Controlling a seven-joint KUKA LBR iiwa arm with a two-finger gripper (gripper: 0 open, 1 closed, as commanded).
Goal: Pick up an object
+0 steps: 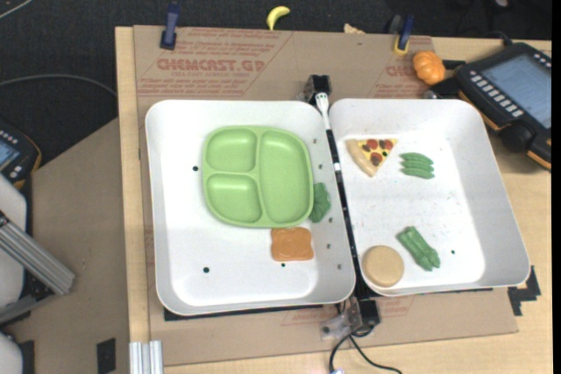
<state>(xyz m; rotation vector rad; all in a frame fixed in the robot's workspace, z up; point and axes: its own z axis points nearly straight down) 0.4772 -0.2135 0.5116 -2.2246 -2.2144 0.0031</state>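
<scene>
Judging from how everything lies, the pick has not been made: every object rests flat in a bin, nothing is lifted, and the whole of the task is left to do. How wide the pincer stands, and whether it has hold of anything, I cannot tell, so places relative to it can only be reckoned from the right side, where its arm reaches in.

Largest is the cardboard sheet (pixel 219 66) under both bins. On it the right bin (pixel 456 197) lies on the pincer's side of approach, and the left bin (pixel 166 188) lies beyond it, the two touching along their inner rims.

In the far bin, a green divided plate (pixel 259 175) takes up the middle. An orange toast slice (pixel 291 244) lies just beside the plate's lower edge, and a small green leafy piece (pixel 320 201) is tucked against the plate on the side towards the pincer's entry.

In the nearer bin, a round tan biscuit (pixel 383 265) sits at the lower corner by the shared rim, with a green pod (pixel 418 247) just beside it. A pizza slice (pixel 372 154) lies higher up, near the shared rim, and a second green pod (pixel 416 165) lies just beside it, towards the arm's side.

Any of these would serve as the task's object. The pods and the pizza slice look the readiest, being apart from the walls and on the approach side.
</scene>
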